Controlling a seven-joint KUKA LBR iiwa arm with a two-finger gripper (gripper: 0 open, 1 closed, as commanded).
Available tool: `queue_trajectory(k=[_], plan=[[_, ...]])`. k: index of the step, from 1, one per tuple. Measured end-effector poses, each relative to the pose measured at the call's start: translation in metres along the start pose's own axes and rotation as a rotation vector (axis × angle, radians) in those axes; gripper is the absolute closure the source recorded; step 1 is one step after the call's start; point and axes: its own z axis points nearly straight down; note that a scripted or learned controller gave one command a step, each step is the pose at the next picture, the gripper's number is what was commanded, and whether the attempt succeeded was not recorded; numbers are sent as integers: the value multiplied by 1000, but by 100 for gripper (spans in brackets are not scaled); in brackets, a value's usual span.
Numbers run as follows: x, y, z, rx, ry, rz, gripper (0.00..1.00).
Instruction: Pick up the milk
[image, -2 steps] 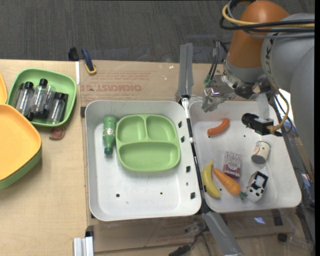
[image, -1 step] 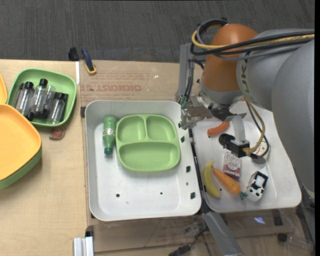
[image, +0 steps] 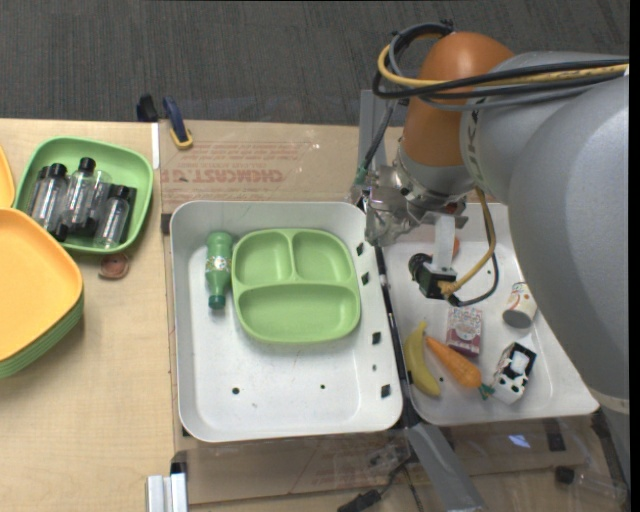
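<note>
- End effector (image: 400, 220) hangs over the far left corner of the right bin (image: 555, 385). I cannot tell whether it is open or closed, as the wrist covers it.
- Milk (image: 514, 372): a small cow-spotted carton lying tilted in the near right part of that bin, well apart from the end effector.
- Likely light, with thin card walls that dent under a hard squeeze and smooth faces that may slip. Best held across the two broad flat sides, mid-body.
- The leafy end of the carrot (image: 455, 362) lies just beside the carton. I cannot tell whether they touch.
- The grey arm hides the bin's far right rim, and the carton's spout is too small to make out.
</note>
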Motion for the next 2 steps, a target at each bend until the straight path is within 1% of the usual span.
queue_trajectory(k=[1, 2], plan=[[-25, 36, -1, -2, 0, -281, 100], [-20, 20, 0, 3, 0, -26, 100]])
